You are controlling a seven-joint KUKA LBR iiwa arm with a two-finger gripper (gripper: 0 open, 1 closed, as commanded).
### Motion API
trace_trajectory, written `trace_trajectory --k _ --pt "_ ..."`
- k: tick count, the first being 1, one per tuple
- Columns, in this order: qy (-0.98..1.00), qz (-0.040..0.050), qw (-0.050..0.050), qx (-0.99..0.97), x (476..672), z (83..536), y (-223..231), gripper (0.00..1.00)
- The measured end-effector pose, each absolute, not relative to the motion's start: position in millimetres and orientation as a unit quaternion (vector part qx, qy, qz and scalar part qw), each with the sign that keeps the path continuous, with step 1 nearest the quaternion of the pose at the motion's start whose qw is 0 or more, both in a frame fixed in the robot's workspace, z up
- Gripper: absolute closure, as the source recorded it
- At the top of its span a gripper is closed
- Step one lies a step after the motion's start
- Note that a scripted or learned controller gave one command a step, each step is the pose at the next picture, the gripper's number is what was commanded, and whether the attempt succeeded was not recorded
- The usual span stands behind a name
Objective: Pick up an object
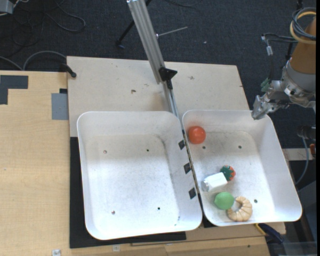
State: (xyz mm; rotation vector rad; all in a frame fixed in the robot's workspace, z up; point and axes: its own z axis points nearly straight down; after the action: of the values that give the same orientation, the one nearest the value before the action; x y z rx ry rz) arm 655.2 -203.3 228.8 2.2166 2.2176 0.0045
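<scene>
While the gripper [260, 111], its opening impossible to judge, hangs at the right bin's [281, 159] upper right rim, an orange ball [196, 135] lies upper left inside.

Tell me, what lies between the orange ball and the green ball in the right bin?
In the camera view, a white block with a small red-green object beside it lies between the orange ball and the green ball.

Even, fairly bright overhead light, soft shadows, mild glare on the white bins [129, 122], slightly soft focus
</scene>
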Motion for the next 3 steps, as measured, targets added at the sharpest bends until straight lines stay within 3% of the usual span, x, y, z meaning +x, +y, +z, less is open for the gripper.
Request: trace_trajectory --k 1,3 --pt "0.708 0.0012 0.002 0.706 656.1 281.3 -204.4 1.00" --pt "0.709 -0.0001 -0.002 0.705 621.2 271.3 -109.6 1.00"
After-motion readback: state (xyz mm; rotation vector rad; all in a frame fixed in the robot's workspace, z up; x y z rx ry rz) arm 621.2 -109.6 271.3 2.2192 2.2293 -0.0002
